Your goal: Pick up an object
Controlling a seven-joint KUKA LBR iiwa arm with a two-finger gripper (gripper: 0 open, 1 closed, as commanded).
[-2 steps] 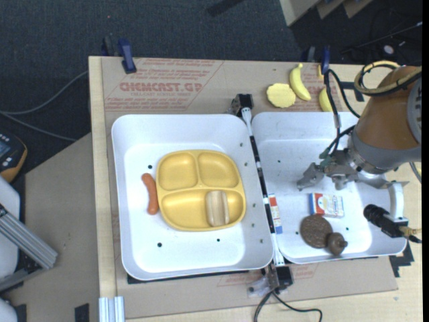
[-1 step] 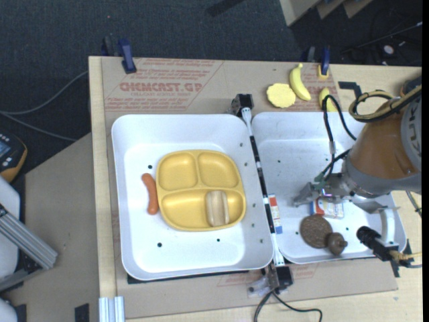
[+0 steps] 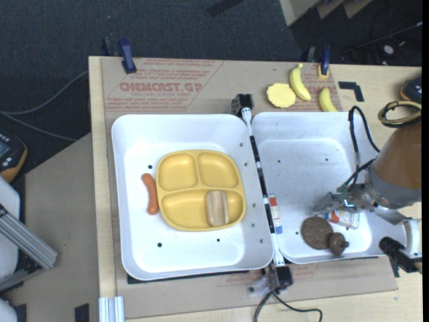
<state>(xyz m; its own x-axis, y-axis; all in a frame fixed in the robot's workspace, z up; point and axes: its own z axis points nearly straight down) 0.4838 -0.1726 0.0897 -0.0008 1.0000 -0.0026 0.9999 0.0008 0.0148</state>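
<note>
We see the gripper (image 3: 340, 206) low in the right bin (image 3: 295, 139), its state unclear, with the brown patty (image 3: 316, 231) just near-left of it and a darker lump (image 3: 337, 244) directly nearer.

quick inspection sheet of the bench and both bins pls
surface: brown board with red print, bearing left bin and right bin
job's things: yellow divided plate with a tan bread roll in one compartment, orange sausage beside the plate; brown patty and small dark brown lump in the right bin
clutter: two bananas and a yellow disc behind the right bin
grippers: gripper low over the patty, state unclear
cables: black cable arching over the right bin
surroundings: dark carpet
</note>
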